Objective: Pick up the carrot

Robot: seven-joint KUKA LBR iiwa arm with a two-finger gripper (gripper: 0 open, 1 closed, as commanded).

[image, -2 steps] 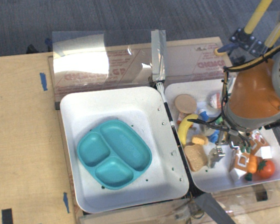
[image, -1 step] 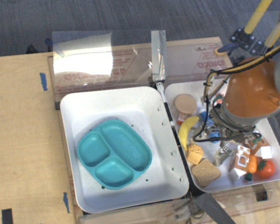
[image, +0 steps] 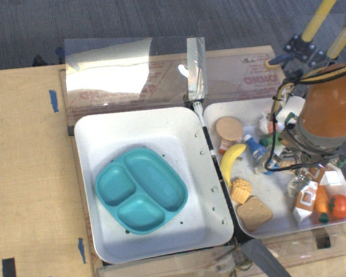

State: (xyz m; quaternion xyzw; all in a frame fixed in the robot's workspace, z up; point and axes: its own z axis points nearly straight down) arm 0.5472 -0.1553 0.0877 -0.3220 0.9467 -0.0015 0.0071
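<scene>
The carrot (image: 321,199) is a small orange piece lying near the front right corner of the right bin (image: 276,225), between a small orange-and-white carton (image: 304,200) and a red tomato (image: 339,207). My gripper (image: 300,182) hangs below the arm's orange band (image: 336,110), just up and left of the carrot and over the carton's top. Cables and the wrist hide much of the gripper. Nothing can be seen held in it.
The right bin also holds a banana (image: 231,159), a round tan cookie (image: 229,127), a bread slice (image: 253,212), a yellow waffle piece (image: 241,189) and a blue item (image: 256,147). A teal divided plate (image: 143,189) lies in the left bin (image: 92,138).
</scene>
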